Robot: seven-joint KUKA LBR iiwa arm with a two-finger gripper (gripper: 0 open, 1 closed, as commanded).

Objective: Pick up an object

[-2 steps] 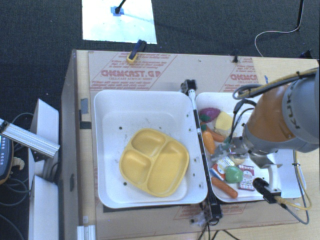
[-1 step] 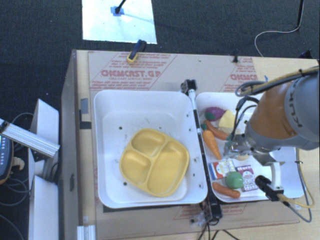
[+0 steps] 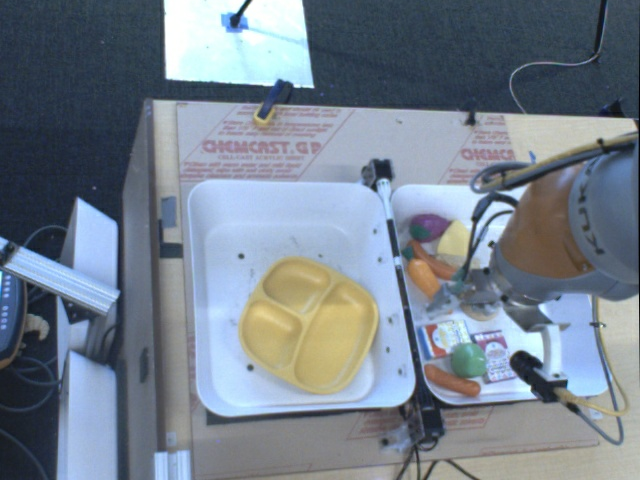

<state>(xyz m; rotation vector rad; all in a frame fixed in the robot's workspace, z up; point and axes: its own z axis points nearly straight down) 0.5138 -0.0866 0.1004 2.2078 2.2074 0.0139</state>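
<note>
Gripper (image 3: 452, 301) is down in the right bin (image 3: 590, 313) just beside the carrot (image 3: 424, 279), whether it's spread or pinching I cannot tell, and nothing looks lifted, so the pick is not yet done.

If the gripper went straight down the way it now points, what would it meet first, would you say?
Most likely the orange carrot-like toy by the right bin's left wall, since the gripper hangs just beside it; depth is hard to judge, so it could land on the bin floor instead.
</note>
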